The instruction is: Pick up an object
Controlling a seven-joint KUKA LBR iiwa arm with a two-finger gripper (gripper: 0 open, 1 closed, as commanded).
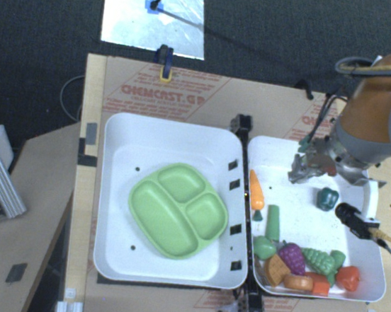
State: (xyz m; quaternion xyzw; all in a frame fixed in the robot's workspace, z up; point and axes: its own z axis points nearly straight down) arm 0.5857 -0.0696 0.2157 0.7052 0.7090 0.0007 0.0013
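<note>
looking at this, you're in the approach step: the gripper point(301, 170) hovers over the bare upper part of the right bin point(276, 152) with nothing between its fingers. how the fingers sit, i honestly can't tell from up here. no object is lifted yet. closest candidate is the teal toy point(328, 198), just beside the gripper on the bin floor, so your next move probably means shifting over it and dropping straight down. count-wise: two white bins, one green divided plate point(177, 211) in the left bin point(117, 177), one orange carrot point(256, 189) by the divider, and roughly eight toy foods point(302, 266) piled along the right bin's near edge.
</note>
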